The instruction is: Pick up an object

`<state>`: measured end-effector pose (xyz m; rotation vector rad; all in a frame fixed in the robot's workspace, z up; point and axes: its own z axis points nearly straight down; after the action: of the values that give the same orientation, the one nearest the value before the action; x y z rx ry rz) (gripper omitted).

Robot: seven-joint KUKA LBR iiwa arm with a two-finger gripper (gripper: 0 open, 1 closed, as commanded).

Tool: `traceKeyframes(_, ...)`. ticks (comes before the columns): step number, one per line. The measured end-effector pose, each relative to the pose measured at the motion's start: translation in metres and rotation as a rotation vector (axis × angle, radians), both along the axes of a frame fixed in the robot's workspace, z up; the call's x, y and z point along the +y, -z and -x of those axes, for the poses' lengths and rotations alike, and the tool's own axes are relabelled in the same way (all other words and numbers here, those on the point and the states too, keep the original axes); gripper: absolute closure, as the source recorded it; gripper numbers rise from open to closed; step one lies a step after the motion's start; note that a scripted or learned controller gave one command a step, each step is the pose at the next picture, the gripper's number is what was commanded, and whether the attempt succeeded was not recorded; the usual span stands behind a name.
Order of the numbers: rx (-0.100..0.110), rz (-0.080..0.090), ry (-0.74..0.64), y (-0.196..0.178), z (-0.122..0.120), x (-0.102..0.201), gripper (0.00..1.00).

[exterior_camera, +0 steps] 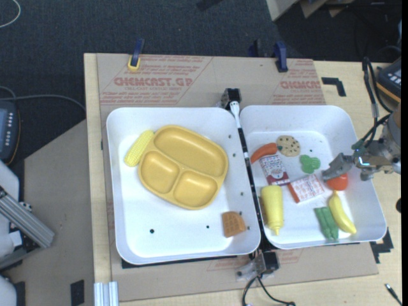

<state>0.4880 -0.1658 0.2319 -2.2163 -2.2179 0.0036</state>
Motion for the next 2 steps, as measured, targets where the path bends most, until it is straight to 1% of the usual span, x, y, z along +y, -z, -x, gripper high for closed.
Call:
traceKeyframes(1,0.002,0.000,0.001,0.060,0.009,-0.002,0.00)
traceKeyframes(2,0.001,0.000,0.002,0.114,0.009,-0.011,0.00)
